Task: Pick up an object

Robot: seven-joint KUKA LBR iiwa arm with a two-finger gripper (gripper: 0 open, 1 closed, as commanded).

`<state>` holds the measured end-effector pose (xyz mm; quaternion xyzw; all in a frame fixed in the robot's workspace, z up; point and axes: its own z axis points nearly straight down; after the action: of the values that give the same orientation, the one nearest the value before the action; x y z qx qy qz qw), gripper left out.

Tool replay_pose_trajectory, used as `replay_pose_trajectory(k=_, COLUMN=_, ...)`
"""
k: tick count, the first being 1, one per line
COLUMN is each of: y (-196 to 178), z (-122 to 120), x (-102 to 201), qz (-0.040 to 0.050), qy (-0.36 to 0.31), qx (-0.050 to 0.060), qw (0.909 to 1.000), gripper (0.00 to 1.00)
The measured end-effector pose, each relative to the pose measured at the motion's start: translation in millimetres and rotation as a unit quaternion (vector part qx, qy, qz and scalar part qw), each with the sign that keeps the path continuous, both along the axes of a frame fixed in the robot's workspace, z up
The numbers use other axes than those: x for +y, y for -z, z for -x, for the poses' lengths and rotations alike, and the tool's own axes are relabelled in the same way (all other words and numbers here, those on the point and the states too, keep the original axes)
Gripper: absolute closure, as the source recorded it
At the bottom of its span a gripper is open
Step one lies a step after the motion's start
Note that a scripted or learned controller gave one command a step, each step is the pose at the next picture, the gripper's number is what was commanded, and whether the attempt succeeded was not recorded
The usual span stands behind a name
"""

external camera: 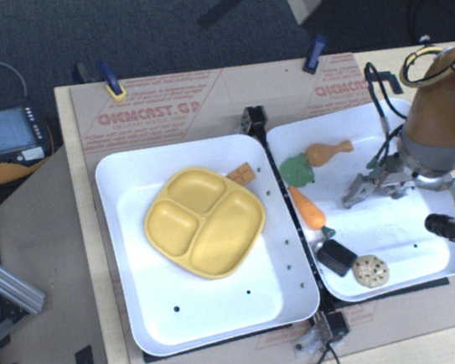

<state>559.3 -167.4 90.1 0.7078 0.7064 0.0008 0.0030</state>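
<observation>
Lying well left of gripper (356, 194): carrot (307, 207).

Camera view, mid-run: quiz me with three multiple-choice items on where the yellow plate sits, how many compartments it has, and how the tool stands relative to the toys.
1. Where is the yellow divided plate?
A. in the left bin
B. in the right bin
C. on the bench outside both bins

2. How many compartments does the plate have?
A. two
B. three
C. five

3. Where is the tool relative to the toys?
A. clamped on the cookie
B. pressing on the yellow plate
C. over a bare patch of the right bin, apart from the toys

Answers:
1. A, the plate rests on the floor of the left bin.
2. B, its ridges split it into three wells.
3. C, the tool hangs over the white floor of the right bin, with the carrot, drumstick and cookie each lying apart from it.
</observation>
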Motion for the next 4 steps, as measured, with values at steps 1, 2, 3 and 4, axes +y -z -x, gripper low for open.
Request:
replay_pose_trajectory(k=1, y=-15.9, z=-5.1, x=2.8, qz=-0.0011, qy=-0.002, qx=-0.007, qw=1.0000, gripper=1.00)
replay_pose_trajectory(k=2, y=-77.8, z=-6.2, x=-4.7, qz=-0.0002, qy=-0.001, qx=-0.001, qw=1.0000, gripper=1.00)
replay_pose_trajectory(k=3, y=-121.4, z=-5.6, x=-5.6, qz=-0.0005, qy=-0.002, qx=0.000, qw=1.0000, gripper=1.00)
replay_pose_trajectory(k=4, y=-185.3, z=-6.3, x=-10.7, qz=0.0001, qy=-0.001, qx=-0.001, qw=1.0000, gripper=1.00)
